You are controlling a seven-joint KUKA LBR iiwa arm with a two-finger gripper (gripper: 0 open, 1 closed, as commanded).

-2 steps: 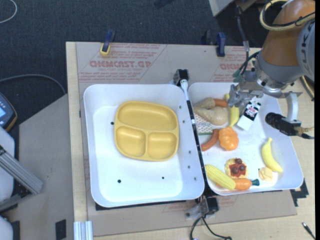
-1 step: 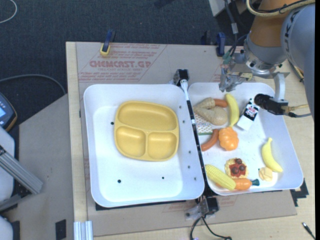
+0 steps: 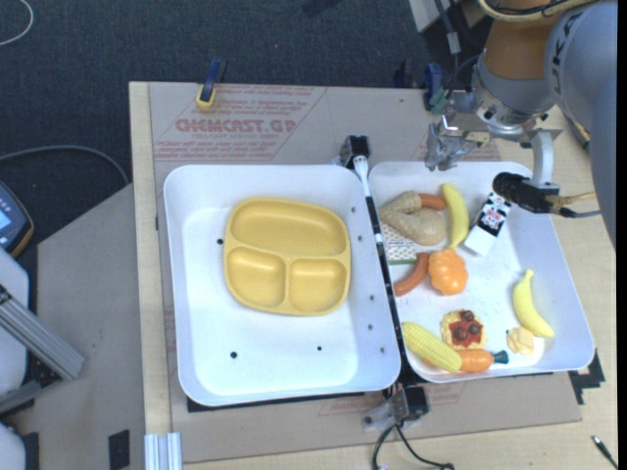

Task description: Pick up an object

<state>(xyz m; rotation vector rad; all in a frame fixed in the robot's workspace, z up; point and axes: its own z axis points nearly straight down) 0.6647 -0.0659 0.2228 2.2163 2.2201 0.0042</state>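
Fingers (image 3: 446, 155) hover just above the upper banana (image 3: 456, 213), apart from it.

Two shallow white bins sit side by side: the left bin (image 3: 186, 262) holds one yellow divided plate (image 3: 287, 256), and the right bin (image 3: 563, 302) holds the toy food. In the right bin there are two bananas, one at the upper middle (image 3: 455, 213) and one at the right (image 3: 532, 305), one corn cob (image 3: 431, 347), one orange pepper (image 3: 448, 271), one sausage (image 3: 410, 275), one carrot (image 3: 475, 361), one small pizza (image 3: 463, 328) and one bread-like piece (image 3: 415, 225). One white carton with dark markings (image 3: 487, 224) lies at the upper right of that bin.
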